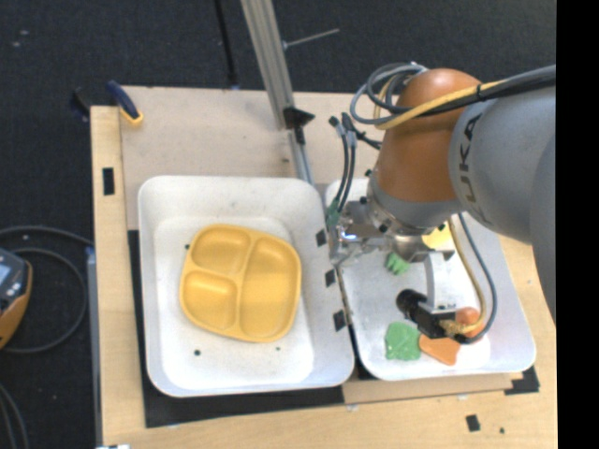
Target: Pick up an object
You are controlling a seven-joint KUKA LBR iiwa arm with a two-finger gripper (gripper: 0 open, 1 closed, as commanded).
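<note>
My gripper hangs over the right bin, near its left-middle, mostly hidden under the orange wrist. A small green piece shows just below the gripper; whether it is held cannot be told. A flat green object lies at the bin's front, with an orange object touching its right side. A bit of yellow peeks out beside the wrist. A yellow divided plate lies in the left bin.
An aluminium post rises behind the bins, with a thin rod running down between them. The arm covers the back half of the right bin. Bare bench board surrounds both bins.
</note>
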